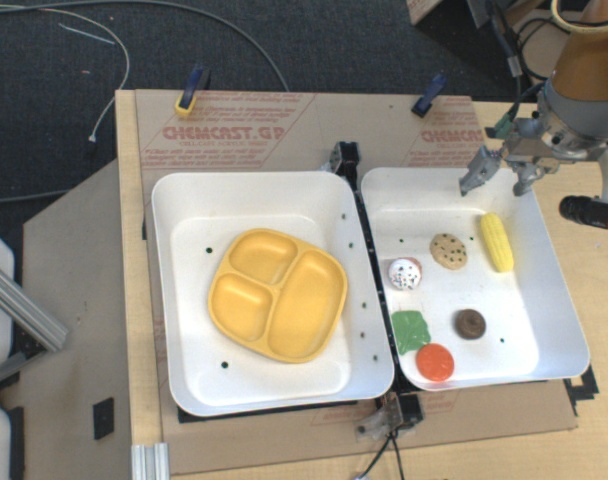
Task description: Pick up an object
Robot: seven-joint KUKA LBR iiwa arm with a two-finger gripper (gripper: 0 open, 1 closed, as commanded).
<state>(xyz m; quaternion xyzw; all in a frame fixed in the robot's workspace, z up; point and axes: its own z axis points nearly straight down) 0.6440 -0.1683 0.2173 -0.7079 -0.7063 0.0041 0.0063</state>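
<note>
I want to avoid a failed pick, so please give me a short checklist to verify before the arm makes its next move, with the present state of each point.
1. Fingers open and holding nothing: ok. The gripper hangs over the far part of the right bin, fingers spread, nothing between them.
2. Nearest target free to grasp: ok. The corn cob lies alone, touching no other item.
3. Cookie clear of the corn cob: ok, a gap separates them.
4. Crowded items: not ok. The green piece and the red-orange ball touch each other at the near rim.
5. Gripper height above the bin floor: cannot tell from this single view.
</note>
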